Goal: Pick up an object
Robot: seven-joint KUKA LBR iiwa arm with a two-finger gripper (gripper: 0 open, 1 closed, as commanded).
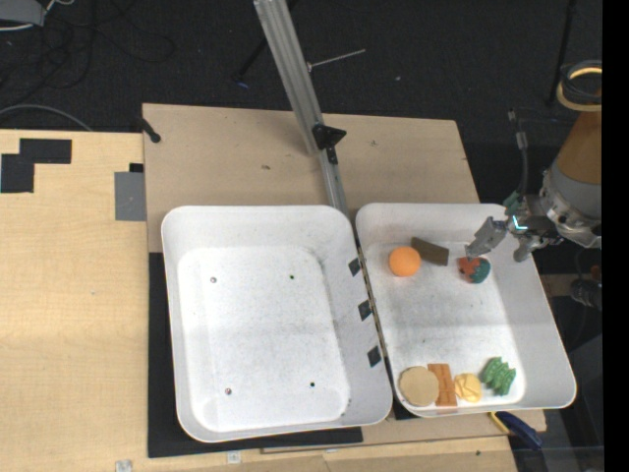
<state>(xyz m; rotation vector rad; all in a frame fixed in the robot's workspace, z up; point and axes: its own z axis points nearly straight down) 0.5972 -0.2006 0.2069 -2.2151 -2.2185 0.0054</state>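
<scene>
The right bin (550, 362) holds several small objects. An orange ball (404, 262) lies near its upper left, with a dark brown block (429, 251) just right of it. A small red and teal object (475, 268) sits further right. My gripper (504, 243) hovers over the bin's upper right edge, its fingers spread open with nothing between them. The left finger (485, 235) ends just above the red and teal object. Along the bin's near edge lie a tan disc (420, 385), an orange-brown piece (442, 383), a yellow piece (469, 387) and a green piece (498, 375).
The left bin (256, 313) stands beside the right one, joined to it by black clips (365, 309). A slanted metal rail (295, 77) rises behind the bins. The arm's orange band (580, 150) shows at the right edge.
</scene>
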